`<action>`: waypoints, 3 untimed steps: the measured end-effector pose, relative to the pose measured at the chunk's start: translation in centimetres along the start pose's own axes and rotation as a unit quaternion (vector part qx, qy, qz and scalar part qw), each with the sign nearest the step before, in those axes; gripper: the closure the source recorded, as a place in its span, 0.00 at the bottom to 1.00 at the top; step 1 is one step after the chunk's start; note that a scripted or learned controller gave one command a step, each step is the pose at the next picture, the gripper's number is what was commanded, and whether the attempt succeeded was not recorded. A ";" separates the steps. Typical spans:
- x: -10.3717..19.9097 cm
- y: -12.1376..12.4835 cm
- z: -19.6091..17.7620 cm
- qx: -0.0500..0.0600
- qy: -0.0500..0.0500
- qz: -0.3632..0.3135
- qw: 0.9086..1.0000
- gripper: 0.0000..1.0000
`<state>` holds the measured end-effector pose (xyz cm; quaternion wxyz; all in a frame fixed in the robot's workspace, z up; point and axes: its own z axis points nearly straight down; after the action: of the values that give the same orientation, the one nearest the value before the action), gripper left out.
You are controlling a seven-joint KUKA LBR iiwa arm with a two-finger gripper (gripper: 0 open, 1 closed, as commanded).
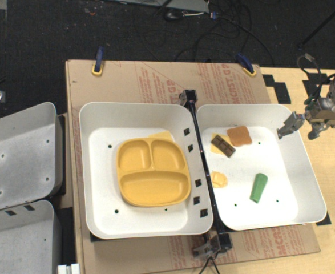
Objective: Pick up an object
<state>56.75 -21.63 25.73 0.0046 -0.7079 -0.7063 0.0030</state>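
We see the gripper (302,128) open and holding nothing, over the right bin's (304,198) far right rim.

In that bin we count four things, all apart from the gripper: one orange block (239,135), one brown block (222,145) touching it, one yellow piece (219,180) by the divider, one green block (258,188). The left bin (99,210) holds one yellow tray (153,172). Two blue clamps (98,61) grip the table's (133,79) far edge.

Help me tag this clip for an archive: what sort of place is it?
Most likely a robotics lab: two white bins clamped on a cardboard-topped bench, loose cables across dark carpet, and a gripper at the right bin's edge.
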 end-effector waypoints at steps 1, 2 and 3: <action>0.1 0.2 -0.6 -0.005 -0.001 -0.002 1.000 0.00; 0.5 -0.3 5.5 -0.003 0.000 -0.001 1.000 0.00; 0.4 -0.1 9.9 -0.004 -0.001 -0.001 1.000 0.00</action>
<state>56.58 -21.19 15.87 0.0015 -0.7075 -0.7067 0.0011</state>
